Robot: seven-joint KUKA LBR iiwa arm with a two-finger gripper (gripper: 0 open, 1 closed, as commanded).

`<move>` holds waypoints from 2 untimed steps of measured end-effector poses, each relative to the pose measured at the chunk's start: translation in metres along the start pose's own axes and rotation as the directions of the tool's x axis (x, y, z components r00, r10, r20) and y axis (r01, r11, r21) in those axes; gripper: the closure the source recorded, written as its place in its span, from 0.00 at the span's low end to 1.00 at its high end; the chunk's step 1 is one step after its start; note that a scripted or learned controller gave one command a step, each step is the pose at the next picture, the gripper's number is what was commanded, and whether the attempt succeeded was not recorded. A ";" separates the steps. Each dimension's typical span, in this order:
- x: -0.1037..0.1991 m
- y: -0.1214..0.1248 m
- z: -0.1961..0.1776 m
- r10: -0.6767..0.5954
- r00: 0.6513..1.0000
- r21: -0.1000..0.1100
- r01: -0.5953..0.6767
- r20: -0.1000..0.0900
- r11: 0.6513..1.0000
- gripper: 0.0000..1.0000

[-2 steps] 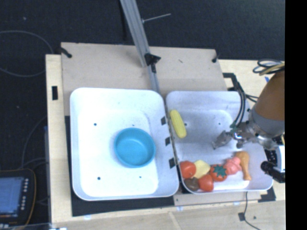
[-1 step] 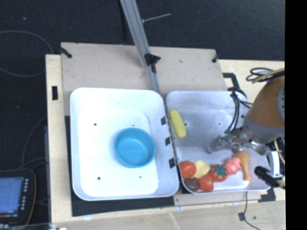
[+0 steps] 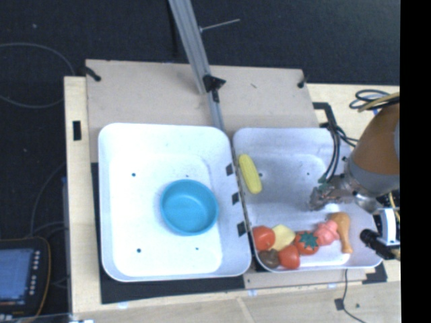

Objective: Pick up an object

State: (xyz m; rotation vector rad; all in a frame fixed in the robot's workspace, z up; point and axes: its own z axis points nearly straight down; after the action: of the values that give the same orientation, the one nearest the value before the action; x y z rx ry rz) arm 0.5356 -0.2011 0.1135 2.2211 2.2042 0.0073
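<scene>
The right bin [image 3: 283, 150] holds a yellow corn cob [image 3: 250, 173] near its left wall. A cluster of toy food lies along its front edge: a red tomato [image 3: 263, 237], a yellow piece [image 3: 283, 235], a red strawberry-like piece [image 3: 305, 242], a pink figure [image 3: 327, 232], an orange-tan drumstick [image 3: 343, 229] and a brown piece [image 3: 269, 258]. My gripper [image 3: 324, 197] hangs low at the right side of this bin, just above and behind the pink figure and drumstick. I see nothing between its fingers.
The left bin [image 3: 128, 153] holds a blue bowl [image 3: 188, 206]. A grey metal pole [image 3: 193, 46] slants down from the top to the bins' shared rear corner. Cables [image 3: 335, 140] run along the arm at the right bin's far corner.
</scene>
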 end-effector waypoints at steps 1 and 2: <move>0.004 0.003 -0.065 -0.013 1.000 0.004 0.013 -0.005 1.000 1.00; 0.008 0.003 -0.112 -0.014 1.000 0.002 0.014 -0.005 1.000 1.00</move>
State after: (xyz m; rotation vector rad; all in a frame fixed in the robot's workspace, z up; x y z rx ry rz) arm 0.5371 -0.1927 0.2259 2.2088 2.2233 0.0096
